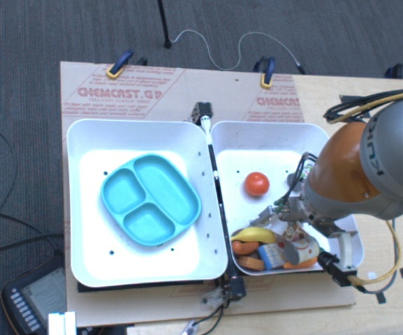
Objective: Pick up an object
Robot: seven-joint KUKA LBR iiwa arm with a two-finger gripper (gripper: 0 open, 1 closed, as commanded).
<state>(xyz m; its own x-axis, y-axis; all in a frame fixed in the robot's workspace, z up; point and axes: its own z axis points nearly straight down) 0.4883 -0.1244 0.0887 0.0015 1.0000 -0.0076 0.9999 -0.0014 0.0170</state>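
The arm [358, 169] reaches in low over the right bin [271, 132], its gripper [292, 223] down among the pile in that bin's near corner: a banana [255, 235], something orange like a carrot [246, 250], and a small packet with blue and white on it [278, 255], all crowded and touching. The wrist hides the working end, so I cannot tell whether anything is caught or how the gripper is set. Judgement: the pick is not yet shown as done; the approach looks complete, while the grasp and the lift remain to be proven. A red tomato [257, 183] sits alone near the middle of the same bin, well apart from the pile. The left bin [89, 135] carries a blue three-compartment plate [150, 198], tilted on the diagonal. Both bins rest on a pale wooden surface [82, 82] still bearing printed protective film, held by two clamps [120, 63] at the far edge. The floor is dark grey carpet [33, 19], with cables trailing across it.
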